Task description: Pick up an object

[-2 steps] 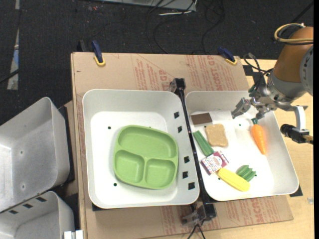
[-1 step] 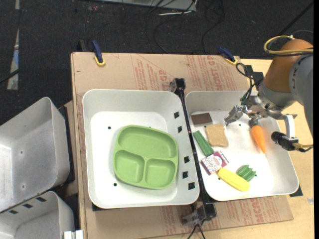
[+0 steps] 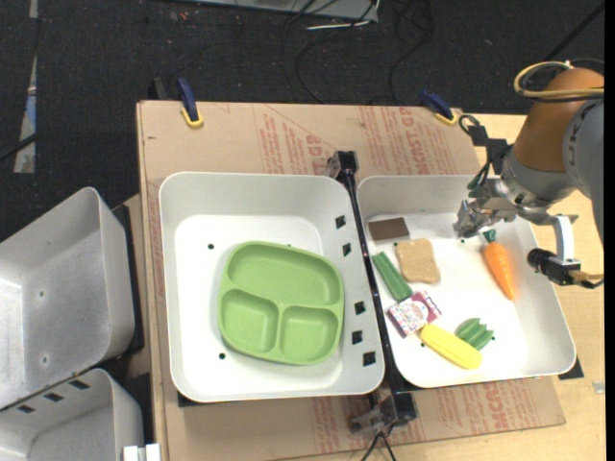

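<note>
Here, the gripper [image 3: 474, 221] hangs low over the right bin [image 3: 548, 353] — whether its fingers are apart cannot be told. The carrot [image 3: 500, 267] lies at its five o'clock; the tan slice [image 3: 418, 260] — at eight o'clock.

Green three-compartment tray [image 3: 281, 302] sits in left white bin [image 3: 187, 195], both bins on a cardboard-covered worktop [image 3: 259, 128] held by blue-yellow clamps [image 3: 189, 101], spare white bins [image 3: 58, 286] off the left, cables [image 3: 327, 60] on dark floor.
</note>
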Motion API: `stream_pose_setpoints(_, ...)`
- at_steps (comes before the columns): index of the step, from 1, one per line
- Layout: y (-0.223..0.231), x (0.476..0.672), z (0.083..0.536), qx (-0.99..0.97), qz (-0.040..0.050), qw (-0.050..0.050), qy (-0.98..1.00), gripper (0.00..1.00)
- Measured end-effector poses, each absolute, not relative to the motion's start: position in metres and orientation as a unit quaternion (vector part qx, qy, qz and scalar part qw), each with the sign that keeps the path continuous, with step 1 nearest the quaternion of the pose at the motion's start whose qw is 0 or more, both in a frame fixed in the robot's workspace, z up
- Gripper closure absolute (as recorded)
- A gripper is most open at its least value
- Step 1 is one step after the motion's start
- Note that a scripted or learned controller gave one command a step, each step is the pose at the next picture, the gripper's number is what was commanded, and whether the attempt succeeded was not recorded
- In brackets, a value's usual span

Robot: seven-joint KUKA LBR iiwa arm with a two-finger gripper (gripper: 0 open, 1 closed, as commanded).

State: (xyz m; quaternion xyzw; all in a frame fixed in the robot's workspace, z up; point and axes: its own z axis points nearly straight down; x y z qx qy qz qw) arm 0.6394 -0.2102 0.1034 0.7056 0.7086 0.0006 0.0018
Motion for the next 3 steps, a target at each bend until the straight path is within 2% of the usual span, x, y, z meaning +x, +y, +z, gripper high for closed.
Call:
stream_pose_setpoints(2,-0.205,0.639,0.218,0.706,0.0015,0.003,0.708,1.0)
stream_pose_setpoints(3,-0.153,0.618,0.229,0.705,-0.0003,-0.001,0.709,1.0)
